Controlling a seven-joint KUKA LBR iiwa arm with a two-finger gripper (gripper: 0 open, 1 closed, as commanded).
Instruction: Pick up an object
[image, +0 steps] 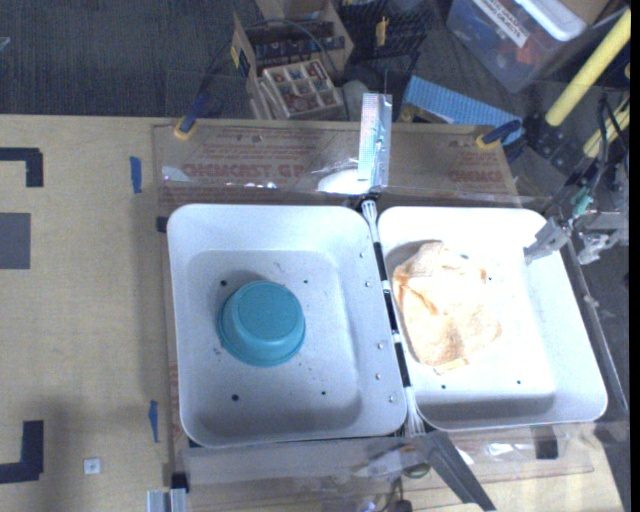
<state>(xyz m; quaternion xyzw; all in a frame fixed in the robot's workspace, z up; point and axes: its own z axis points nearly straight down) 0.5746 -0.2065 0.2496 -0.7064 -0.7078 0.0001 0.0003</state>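
A teal bowl (262, 322) sits upside down in the left bin (190, 240); a crumpled tan cloth (446, 300) lies in the right bin (570, 340). The gripper (560, 235) hovers at the right bin's far corner, its state impossible to tell. Clutter lies beyond the desk (70, 300).

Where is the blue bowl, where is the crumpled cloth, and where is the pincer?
Blue bowl (262, 321), camera view, on its upturned flat bottom, in the left bin.
Crumpled cloth (446, 313), camera view, on its orange-stained middle, in the right bin.
Pincer (548, 240), camera view, at its tips over the right bin's edge.
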